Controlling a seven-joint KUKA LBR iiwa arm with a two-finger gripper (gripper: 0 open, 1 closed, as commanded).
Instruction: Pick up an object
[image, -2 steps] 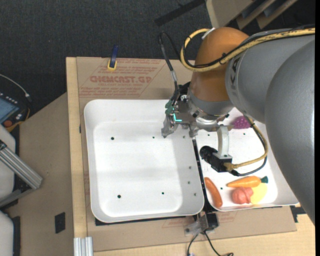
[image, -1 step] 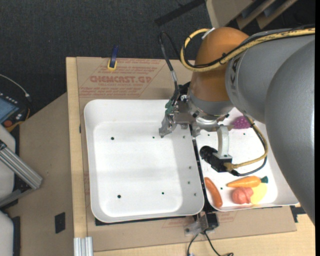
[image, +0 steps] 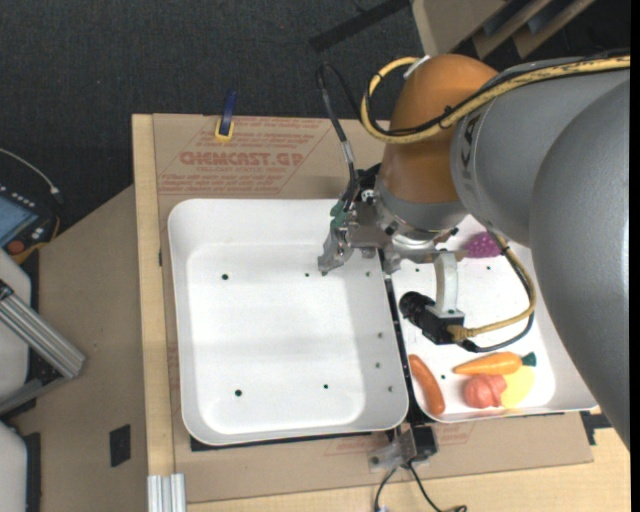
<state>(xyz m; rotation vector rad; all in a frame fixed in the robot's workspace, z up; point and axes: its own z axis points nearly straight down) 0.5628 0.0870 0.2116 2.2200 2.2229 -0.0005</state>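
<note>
Grey arm (image: 570, 190) fills the upper right, closest to the lens, w/ its orange band (image: 435, 110) just above the wrist. Below the wrist the gripper (image: 340, 255) hangs over the top right corner of the left bin (image: 200, 330), tips near the bin floor; can't tell whether it is open or closed, and nothing is seen between the tips.

Left bin – white, shallow, floor bare apart from a few small dark dots.

Right bin (image: 540, 400) – mostly covered by the arm. Contents seen: a reddish sausage-shaped piece (image: 426, 385) near the front left corner, an orange carrot (image: 490, 365) w/ green tip lying across, a pink lumpy item (image: 483, 392) touching a yellow item (image: 515, 390) just beside it, and a purple grape-like bunch (image: 482, 244) farther back by the wrist. All these pickable objs sit in the right bin, apart from the gripper.

A black block w/ a yellow cable (image: 440, 322) hangs from the wrist over the right bin's left part.

Both bins rest on a brown cardboard sheet (image: 250, 150) w/ red print; a blue-yellow clip (image: 226, 120) sits at its far edge.
</note>
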